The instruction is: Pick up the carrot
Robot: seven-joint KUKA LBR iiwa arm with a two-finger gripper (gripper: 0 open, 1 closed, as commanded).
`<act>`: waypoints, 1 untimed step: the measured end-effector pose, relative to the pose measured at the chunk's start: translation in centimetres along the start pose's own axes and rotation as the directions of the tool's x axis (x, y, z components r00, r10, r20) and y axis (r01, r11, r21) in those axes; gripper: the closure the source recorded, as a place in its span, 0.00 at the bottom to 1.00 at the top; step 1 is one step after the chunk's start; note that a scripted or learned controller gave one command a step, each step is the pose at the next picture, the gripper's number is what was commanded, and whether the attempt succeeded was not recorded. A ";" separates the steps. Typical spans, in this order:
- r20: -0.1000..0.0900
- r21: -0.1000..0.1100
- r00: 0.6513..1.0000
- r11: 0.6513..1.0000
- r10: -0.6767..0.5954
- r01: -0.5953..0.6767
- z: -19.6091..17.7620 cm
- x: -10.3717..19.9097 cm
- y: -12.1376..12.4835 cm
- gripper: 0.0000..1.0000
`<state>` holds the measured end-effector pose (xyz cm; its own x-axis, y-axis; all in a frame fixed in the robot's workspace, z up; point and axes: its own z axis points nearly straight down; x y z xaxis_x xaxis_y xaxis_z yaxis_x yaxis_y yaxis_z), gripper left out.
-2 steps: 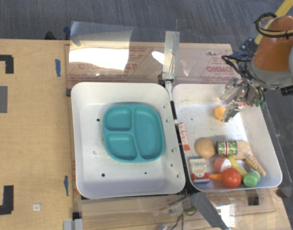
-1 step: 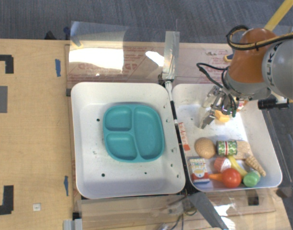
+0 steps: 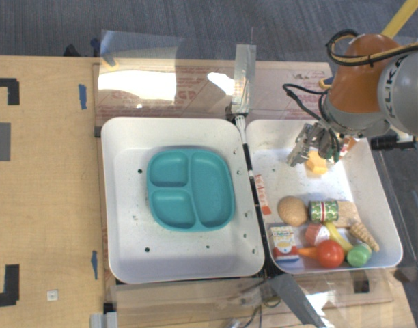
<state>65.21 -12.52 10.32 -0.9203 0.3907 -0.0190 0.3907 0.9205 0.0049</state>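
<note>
Visibly, one carrot (image 3: 306,252), two bins (image 3: 120,183); hand (image 3: 317,145) grip state unclear.

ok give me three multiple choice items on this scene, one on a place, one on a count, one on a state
1. Where does the teal tray lie?
A. in the left bin
B. in the right bin
C. on the cardboard outside the bins

2. How many compartments does the teal tray have?
A. two
B. three
C. five

3. What is the state of the carrot?
A. lifted in the air by the arm
C. lying on the teal tray
B. lying on the floor of the right bin, apart from the gripper

Key: 1 A, the tray sits in the middle of the left bin. 2 B, two small sections on its left and one long one on its right. 3 B, the carrot rests among the toy foods at the near end while the gripper is at the far end, above a yellow piece.
</note>
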 end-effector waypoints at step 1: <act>-0.004 0.002 0.951 0.951 -0.310 0.310 -9.6 2.8 -6.8 1.00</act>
<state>59.76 -17.64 19.79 -0.9961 0.0863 -0.0158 0.0864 0.9963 -0.0034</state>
